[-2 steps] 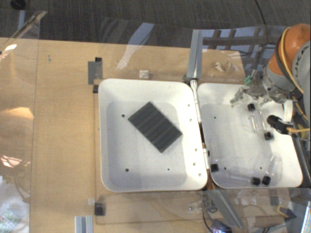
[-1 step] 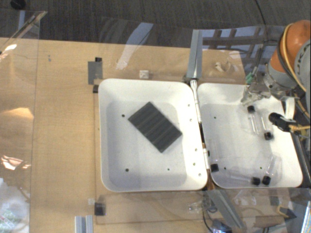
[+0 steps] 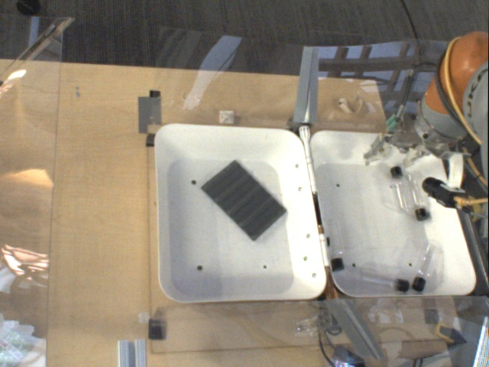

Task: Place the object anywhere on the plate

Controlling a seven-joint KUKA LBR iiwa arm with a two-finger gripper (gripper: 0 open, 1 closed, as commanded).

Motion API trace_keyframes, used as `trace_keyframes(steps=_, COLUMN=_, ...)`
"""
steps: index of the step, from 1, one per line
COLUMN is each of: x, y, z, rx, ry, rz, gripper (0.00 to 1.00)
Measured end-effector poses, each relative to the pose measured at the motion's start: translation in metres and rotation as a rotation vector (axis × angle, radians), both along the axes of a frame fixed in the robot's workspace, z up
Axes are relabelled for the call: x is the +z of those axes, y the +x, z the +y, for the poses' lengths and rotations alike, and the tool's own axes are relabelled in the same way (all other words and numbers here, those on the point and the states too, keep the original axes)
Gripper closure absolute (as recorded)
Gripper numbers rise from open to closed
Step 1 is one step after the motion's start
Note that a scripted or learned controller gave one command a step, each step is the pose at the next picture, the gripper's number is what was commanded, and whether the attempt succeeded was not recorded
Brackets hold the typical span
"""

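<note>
Gripper [image 3: 390, 145] of the grey arm with an orange band [image 3: 464, 75] hangs at 12 o'clock of the right shallow white bin [image 3: 359, 228], just inside its far rim; whether it is apart or together cannot be told from this slant. The task's things, clear plastic tubes with black caps, all lie on that bin's floor. One tube [image 3: 406, 193] slants just off the centre toward 2 o'clock, near the gripper. A second tube [image 3: 368, 275] lies along the 6 o'clock wall, one cap out at 7 o'clock. A third tube [image 3: 425, 264] rests at 5 o'clock, its cap just beside the second's. The dark grey ribbed rectangular plate [image 3: 243, 199] lies flat around the centre of the left shallow white bin [image 3: 163, 228], turned so its corners point roughly to 12, 3, 6 and 9 o'clock, well apart from every tube.
</note>
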State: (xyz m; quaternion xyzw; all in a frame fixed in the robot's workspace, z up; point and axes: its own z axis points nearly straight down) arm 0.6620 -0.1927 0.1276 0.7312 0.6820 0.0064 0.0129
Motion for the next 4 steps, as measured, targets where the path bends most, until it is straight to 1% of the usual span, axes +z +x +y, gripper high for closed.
trace_keyframes(steps=1, x=0.012, y=0.002, z=0.001, rx=0.004, ry=-0.002, rz=-0.006, gripper=1.00)
trace_keyframes(steps=2, x=0.012, y=0.002, z=0.001, rx=0.005, ry=-0.002, rz=-0.006, gripper=0.00)
trace_keyframes(steps=3, x=0.024, y=0.004, z=0.001, rx=0.009, ry=-0.004, rz=-0.012, gripper=1.00)
trace_keyframes(steps=4, x=0.024, y=0.004, z=0.001, rx=0.010, ry=-0.004, rz=-0.012, gripper=0.00)
